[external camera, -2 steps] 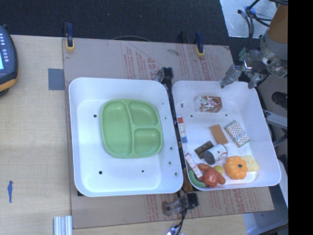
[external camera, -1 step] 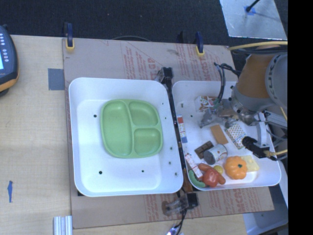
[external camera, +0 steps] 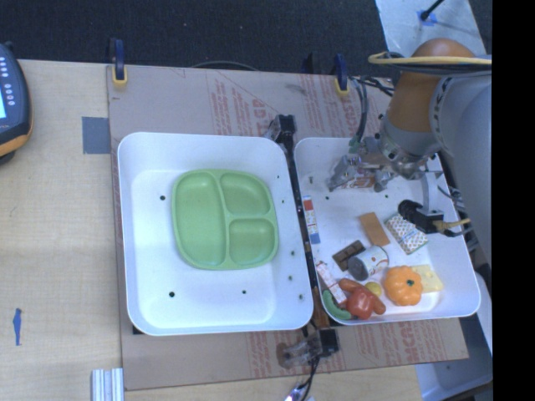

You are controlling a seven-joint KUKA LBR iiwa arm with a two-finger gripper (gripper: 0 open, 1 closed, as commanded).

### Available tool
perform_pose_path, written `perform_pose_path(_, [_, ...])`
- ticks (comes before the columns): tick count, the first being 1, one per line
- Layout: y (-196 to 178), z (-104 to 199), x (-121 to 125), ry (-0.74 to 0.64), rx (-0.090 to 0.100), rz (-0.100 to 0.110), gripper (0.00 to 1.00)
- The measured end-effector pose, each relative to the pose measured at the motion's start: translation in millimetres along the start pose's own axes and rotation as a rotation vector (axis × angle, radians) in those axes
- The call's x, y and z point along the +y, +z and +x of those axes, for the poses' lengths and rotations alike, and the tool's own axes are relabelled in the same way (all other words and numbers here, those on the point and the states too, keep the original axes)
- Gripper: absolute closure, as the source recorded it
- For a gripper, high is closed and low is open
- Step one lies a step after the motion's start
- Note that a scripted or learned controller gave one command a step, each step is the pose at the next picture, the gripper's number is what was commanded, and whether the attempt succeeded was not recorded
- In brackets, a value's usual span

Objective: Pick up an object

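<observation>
Along the near edge of the right bin (external camera: 338, 211), a shallow white tray with rounded corners, small things lie crowded together. These are a ribbed orange pumpkin (external camera: 404, 286), a glossy red vegetable (external camera: 361, 302) touching a green piece (external camera: 334, 305), and a small round can (external camera: 368, 265) on its side. A dark brown bar (external camera: 349, 253) lies just beside the can, with a flat tan block (external camera: 374, 229) above it. A packet (external camera: 407, 233) with a fine checked print lies to the right of the tan block, and a pale yellow slab (external camera: 429, 279) touches the pumpkin. A thin printed tube (external camera: 311, 220) lies along the bin's left wall.

From the right, the grey arm (external camera: 435, 115) bends in with its orange band uppermost. It carries the hand (external camera: 359, 174) over the far part of the right bin, well apart from the clustered things. The hand is a tangle of metal and cables, and I cannot tell whether it is wide or narrow. Nothing shows in its grip.

Beside it, the left bin (external camera: 150, 266) holds a smooth, pale green plate (external camera: 224, 220) with three compartments and rounded corners, lying flat near the middle. Both bins sit on a brown cardboard sheet (external camera: 209, 98) printed in red, which blue clamps (external camera: 119, 61) pin to the wood-grain counter (external camera: 58, 249). A yellow-edged handset (external camera: 12, 98) lies at the counter's left edge.
</observation>
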State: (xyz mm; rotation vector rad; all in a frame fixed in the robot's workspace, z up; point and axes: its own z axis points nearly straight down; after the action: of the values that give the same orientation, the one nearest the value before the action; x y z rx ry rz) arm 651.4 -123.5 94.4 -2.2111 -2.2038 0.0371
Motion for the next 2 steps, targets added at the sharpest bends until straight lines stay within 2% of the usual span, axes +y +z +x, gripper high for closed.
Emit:
perform_pose_path(1, [-22, -17, -71, -0.006, 0.001, -0.024, 0.00])
perform_pose_path(2, [4, 4, -1, 0.001, 0.002, 0.010, 0.00])
